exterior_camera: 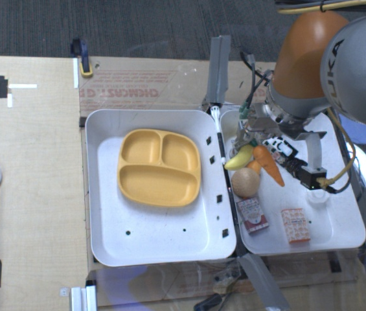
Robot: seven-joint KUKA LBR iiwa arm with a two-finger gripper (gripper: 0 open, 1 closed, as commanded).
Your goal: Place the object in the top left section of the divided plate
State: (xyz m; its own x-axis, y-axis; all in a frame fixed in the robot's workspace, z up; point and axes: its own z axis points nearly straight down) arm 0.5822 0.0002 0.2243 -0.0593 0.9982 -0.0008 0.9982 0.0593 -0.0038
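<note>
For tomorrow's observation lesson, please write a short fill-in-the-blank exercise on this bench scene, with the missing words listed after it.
1. The yellow divided plate lies in the ____ bin.
2. The plate has ____ sections.
3. The carrot is coloured ____.
4. The two small cartons lie in the ____ bin.

Missing words: left; three; orange; right

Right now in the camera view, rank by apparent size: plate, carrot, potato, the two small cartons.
1. Plate, by far the largest.
2. Carrot, long but thin.
3. Potato, rounder; close to the carrot, so unsure.
4. Left carton and right carton look alike.
</note>
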